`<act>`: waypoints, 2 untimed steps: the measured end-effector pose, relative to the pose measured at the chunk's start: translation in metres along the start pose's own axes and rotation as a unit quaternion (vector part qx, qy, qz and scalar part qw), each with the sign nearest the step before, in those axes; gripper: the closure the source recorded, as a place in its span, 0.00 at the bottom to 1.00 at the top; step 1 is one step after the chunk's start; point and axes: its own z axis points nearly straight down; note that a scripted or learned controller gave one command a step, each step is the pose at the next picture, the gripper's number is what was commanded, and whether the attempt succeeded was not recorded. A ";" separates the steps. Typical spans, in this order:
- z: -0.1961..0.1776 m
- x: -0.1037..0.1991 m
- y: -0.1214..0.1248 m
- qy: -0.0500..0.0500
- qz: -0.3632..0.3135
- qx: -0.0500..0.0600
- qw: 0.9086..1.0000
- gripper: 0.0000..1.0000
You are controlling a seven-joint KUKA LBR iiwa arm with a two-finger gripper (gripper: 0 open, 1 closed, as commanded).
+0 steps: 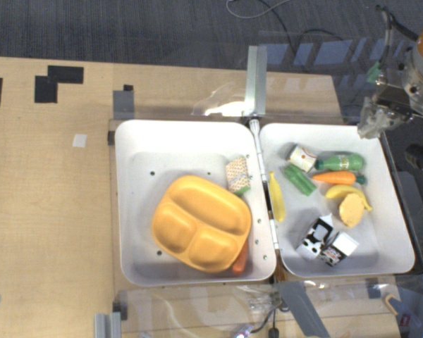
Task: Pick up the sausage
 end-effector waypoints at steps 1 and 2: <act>0.165 -0.101 0.019 0.001 -0.173 0.005 0.985 1.00; 0.224 -0.101 -0.002 0.002 -0.378 0.003 0.926 1.00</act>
